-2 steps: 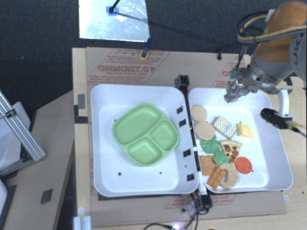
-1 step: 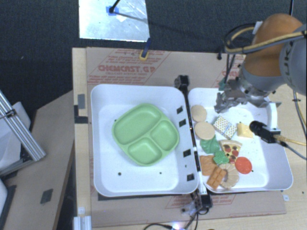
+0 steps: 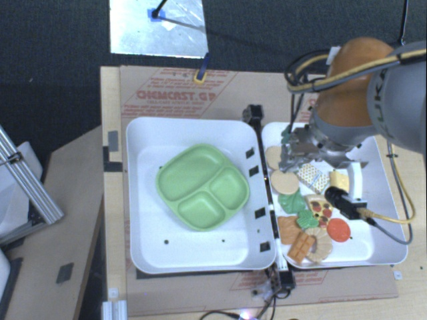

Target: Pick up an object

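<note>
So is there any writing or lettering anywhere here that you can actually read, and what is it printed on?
"CHEMCAST GP": red print, seen upside down, on the brown protective sheet beyond the left bin.
Smaller red lines around it: too blurred to read.
Red print on the same sheet at the near edge, below the bins: too small to read.
A letter on the grey arm, perhaps "K": cut off, not certain.

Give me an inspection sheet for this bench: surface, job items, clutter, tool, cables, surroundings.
Surface: brown bench bearing left bin and right bin, side by side.
Job's things: toy food pieces piled in the right bin, among them a red disc and a tan round.
Clutter: green divided plate in the left bin.
Tool: tool low over the right bin's food; finger state unclear.
Cables: yellow cable across the right bin.
Surroundings: foil sheet on dark floor.
</note>
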`<state>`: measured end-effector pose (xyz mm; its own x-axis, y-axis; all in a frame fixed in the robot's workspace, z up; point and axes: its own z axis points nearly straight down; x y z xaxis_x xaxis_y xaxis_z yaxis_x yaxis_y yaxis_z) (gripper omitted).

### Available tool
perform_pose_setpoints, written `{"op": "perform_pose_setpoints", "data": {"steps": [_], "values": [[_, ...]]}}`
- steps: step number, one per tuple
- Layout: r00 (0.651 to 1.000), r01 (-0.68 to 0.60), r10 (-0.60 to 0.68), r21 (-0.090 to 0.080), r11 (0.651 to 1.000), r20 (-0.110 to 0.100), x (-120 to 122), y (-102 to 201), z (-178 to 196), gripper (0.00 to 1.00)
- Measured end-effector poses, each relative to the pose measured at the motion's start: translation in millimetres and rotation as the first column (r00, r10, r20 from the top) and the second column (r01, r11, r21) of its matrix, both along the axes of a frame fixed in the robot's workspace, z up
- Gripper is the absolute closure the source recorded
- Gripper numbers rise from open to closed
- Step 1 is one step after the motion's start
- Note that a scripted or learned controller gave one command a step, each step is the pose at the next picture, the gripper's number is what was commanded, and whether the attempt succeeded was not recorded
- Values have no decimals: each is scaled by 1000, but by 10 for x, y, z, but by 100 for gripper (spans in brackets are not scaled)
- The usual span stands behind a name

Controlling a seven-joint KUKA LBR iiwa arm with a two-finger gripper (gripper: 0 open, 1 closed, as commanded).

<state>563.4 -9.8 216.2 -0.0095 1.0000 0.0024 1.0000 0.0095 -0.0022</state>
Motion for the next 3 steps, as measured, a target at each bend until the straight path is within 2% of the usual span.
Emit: {"op": "perform_pose_setpoints", "data": {"steps": [2, 3], "values": [[1000, 1, -1, 0, 1000, 1, -526, 806, 41, 100], [1000, 4, -4, -1, 1000, 2, -681, 805, 178, 100]]}}
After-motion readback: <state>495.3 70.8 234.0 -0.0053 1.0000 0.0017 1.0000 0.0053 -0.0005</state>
